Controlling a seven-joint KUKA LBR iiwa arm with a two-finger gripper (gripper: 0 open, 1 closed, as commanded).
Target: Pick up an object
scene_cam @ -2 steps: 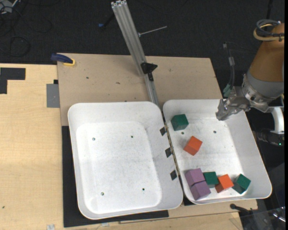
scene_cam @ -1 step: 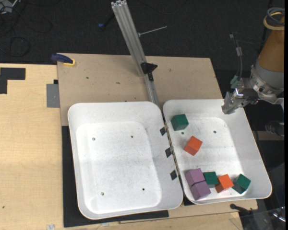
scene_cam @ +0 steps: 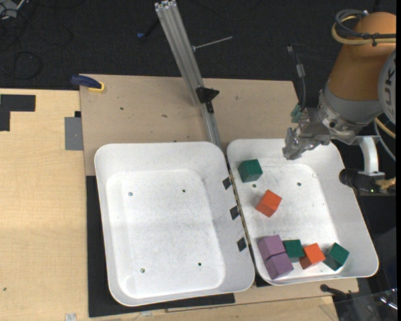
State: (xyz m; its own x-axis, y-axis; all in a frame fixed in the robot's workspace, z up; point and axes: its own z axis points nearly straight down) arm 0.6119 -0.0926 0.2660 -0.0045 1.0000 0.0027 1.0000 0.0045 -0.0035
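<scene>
The right bin [scene_cam: 344, 212] holds several blocks. A green cube [scene_cam: 250, 170] lies near its far left corner and an orange cube [scene_cam: 269, 203] sits in the middle. Along the near edge lie a purple block [scene_cam: 275, 255], a small green block [scene_cam: 294, 249], an orange block [scene_cam: 313, 254] and another green block [scene_cam: 336, 255]. My gripper [scene_cam: 294, 149] hangs over the far edge of the right bin, up and to the right of the green cube, with nothing visible between its fingers.
The left bin [scene_cam: 120, 172] sits beside the right one, with black clips along the shared edge. A slanted aluminium rail [scene_cam: 184, 52] rises behind the bins. The arm's orange band [scene_cam: 357, 62] stands at the right.
</scene>
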